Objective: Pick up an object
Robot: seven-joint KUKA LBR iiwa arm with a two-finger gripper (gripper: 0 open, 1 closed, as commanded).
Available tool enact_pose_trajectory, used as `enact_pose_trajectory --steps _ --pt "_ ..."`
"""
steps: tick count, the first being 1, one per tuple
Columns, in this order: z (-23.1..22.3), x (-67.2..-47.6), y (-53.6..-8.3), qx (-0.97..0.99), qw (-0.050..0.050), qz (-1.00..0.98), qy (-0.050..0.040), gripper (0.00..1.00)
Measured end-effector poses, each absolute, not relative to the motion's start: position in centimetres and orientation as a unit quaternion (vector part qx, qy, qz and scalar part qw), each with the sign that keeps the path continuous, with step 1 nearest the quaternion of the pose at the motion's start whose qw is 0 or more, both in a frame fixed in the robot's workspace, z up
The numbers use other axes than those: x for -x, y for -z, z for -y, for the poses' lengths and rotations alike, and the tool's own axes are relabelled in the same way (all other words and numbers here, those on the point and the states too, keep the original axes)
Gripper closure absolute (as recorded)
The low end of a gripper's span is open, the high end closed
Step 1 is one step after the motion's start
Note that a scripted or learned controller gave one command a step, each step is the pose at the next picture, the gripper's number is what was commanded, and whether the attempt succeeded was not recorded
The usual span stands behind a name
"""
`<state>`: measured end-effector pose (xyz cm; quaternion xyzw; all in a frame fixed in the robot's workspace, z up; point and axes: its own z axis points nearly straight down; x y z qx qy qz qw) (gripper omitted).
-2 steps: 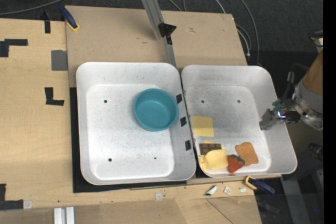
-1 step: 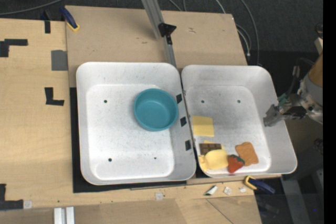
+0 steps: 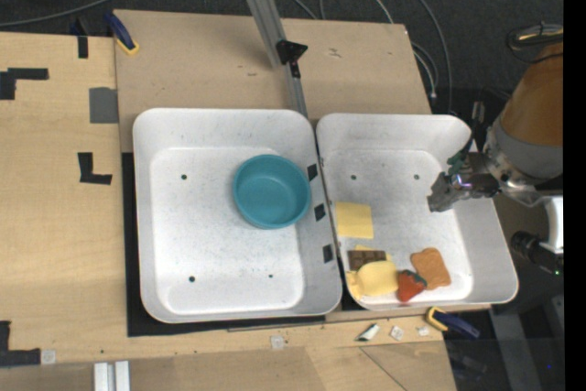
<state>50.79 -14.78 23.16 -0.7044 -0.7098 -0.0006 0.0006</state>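
My arm came in from the right edge of the camera view, the orange band (image 3: 540,110) above my wrist sitting outside the right-hand bin (image 3: 394,135) and the grey wrist below it angled down and leftward over that bin's right rim. My gripper (image 3: 446,193) hung over the right part of the bin's floor, dark and compact against the white. I could not tell whether it was spread or closed; its tip was too small and dim to read, and nothing showed between it.

The things to pick lay below and to the left of me, all well apart from my tip. Nearest was a brown biscuit-like piece (image 3: 431,267), below me and slightly left, with a small red object (image 3: 409,287) touching its lower left side. Just left of that sat a pale yellow lump (image 3: 374,278), with a dark brown piece (image 3: 368,256) at its upper edge. A flat pale yellow square (image 3: 354,221) lay further left, close to the bin's left wall.

Far to my left, in the other bin (image 3: 174,197), a blue bowl (image 3: 271,190) stood upright near its right wall.
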Motion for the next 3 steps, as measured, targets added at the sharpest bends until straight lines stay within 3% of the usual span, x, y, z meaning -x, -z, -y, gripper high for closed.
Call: enact_pose_trajectory --steps 3 --pt "-0.1 -57.4 -24.1 0.705 0.001 0.71 0.0006 1.0"
